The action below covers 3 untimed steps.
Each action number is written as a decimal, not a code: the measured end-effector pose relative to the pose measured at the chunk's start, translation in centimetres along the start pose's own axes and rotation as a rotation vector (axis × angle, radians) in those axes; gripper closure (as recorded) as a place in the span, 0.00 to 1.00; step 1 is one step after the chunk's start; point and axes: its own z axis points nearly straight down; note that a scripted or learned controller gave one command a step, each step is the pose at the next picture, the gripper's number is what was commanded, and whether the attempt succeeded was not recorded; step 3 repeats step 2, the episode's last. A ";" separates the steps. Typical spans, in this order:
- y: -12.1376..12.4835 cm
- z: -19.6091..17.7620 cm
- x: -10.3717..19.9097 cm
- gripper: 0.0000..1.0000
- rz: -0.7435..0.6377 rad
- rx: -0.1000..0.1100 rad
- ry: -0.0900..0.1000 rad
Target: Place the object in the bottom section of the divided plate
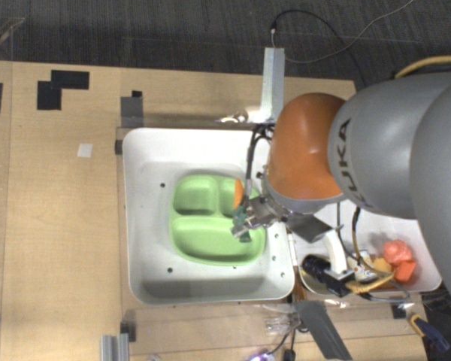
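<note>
Two white bins are sitting side by side, and I am reaching into the left bin point(146, 201), where a green divided plate point(203, 235) is lying. My claw point(243, 222) is hanging over the right end of the plate's bottom section; I cannot tell how wide it is standing. An orange object point(238, 192) is showing at the upper right section, just beside my claw and partly hidden by my wrist.

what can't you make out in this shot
- orange thing at the green plate, right side, camera view: half hidden by the wrist, so its shape is unclear.
- end effector: small, dark and tucked under the arm; whether it holds anything cannot be told.
- right bin: mostly covered by the arm; the reddish items in it are too blurred to identify.
</note>
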 end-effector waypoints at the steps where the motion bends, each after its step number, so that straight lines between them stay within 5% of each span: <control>1: -0.2 -5.1 -2.1 1.00 -0.381 -0.004 -0.002; 2: -0.2 -5.1 -2.1 0.00 -0.380 -0.004 -0.002; 3: -0.2 -5.1 -2.1 0.00 -0.380 -0.004 -0.002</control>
